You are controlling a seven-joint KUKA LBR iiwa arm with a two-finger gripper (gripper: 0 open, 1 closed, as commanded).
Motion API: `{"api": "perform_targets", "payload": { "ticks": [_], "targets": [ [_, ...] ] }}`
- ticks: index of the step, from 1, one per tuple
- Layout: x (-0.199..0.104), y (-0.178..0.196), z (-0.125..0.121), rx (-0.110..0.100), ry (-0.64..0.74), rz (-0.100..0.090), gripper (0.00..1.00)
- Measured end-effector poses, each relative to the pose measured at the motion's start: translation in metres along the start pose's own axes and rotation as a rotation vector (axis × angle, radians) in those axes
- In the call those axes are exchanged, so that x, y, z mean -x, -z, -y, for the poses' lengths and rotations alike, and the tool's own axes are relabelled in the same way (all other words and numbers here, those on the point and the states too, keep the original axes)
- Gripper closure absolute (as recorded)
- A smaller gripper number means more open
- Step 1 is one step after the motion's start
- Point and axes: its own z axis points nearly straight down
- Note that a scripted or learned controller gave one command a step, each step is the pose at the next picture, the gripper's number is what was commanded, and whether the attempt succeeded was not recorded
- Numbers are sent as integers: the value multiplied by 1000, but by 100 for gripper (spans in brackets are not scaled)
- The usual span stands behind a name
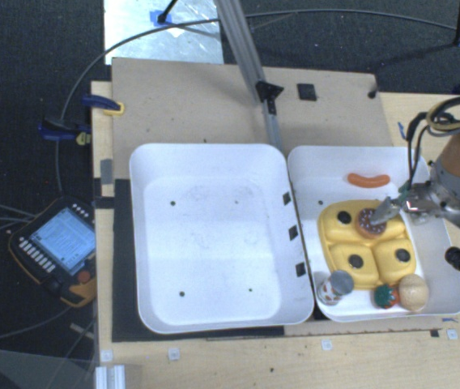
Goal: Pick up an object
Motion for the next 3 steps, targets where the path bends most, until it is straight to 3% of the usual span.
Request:
{"api": "perform_targets", "payload": {
  "ticks": [1,2,3],
  "targets": [
    [0,9,-1,2,-1,-2,100],
    [-3,74,-5,-5,0,-1,100],
    [-3,75,-6,-10,0,-3,100]
  ]
}}
